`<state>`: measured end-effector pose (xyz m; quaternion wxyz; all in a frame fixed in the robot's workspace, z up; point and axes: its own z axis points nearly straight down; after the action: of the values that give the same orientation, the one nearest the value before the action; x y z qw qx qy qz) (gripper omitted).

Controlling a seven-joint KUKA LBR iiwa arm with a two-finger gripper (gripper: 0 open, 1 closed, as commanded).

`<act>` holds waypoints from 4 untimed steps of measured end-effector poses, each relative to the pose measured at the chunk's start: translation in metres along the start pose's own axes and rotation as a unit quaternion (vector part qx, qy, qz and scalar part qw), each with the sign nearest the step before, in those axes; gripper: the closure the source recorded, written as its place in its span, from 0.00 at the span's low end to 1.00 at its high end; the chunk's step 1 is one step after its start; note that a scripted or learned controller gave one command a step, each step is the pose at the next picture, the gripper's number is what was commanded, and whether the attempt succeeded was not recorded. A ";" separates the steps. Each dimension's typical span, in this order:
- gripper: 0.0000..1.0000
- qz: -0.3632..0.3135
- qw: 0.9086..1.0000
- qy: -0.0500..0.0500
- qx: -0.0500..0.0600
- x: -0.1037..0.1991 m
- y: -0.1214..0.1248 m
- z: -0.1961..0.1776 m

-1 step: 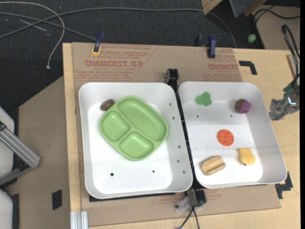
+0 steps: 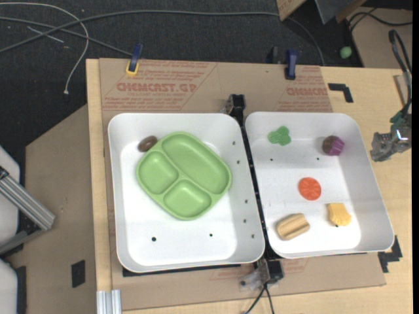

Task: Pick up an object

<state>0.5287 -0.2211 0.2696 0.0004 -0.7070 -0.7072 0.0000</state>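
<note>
The right bin (image 2: 366, 175) holds a green clover-shaped piece (image 2: 280, 136), a purple lump (image 2: 333, 145), an orange disc (image 2: 310, 188), a yellow piece (image 2: 338, 214) and a tan bread roll (image 2: 292, 226). In the left bin (image 2: 124, 195) a green divided plate (image 2: 184, 174) lies tilted, with a small brown lump (image 2: 148, 143) at its upper left. My gripper (image 2: 390, 142) is at the far right of the camera view, just outside the right bin's right rim, level with the purple lump. Nothing is seen in it.
The bins sit side by side on a cardboard-covered bench (image 2: 196, 87), held by blue clamps (image 2: 135, 59) at the back. Cables (image 2: 46, 28) lie on the dark floor behind. A metal rail (image 2: 23, 201) stands at the left.
</note>
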 end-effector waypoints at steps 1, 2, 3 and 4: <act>0.00 0.000 1.000 0.001 0.002 0.006 -0.005 0.045; 0.00 0.000 1.000 0.001 0.001 0.003 0.002 0.102; 0.00 0.000 1.000 0.001 0.001 0.010 0.002 0.145; 1.00 0.000 1.000 0.000 -0.001 0.009 0.002 0.132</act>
<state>0.5310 -0.2121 0.1373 0.0000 -0.7070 -0.7073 -0.0007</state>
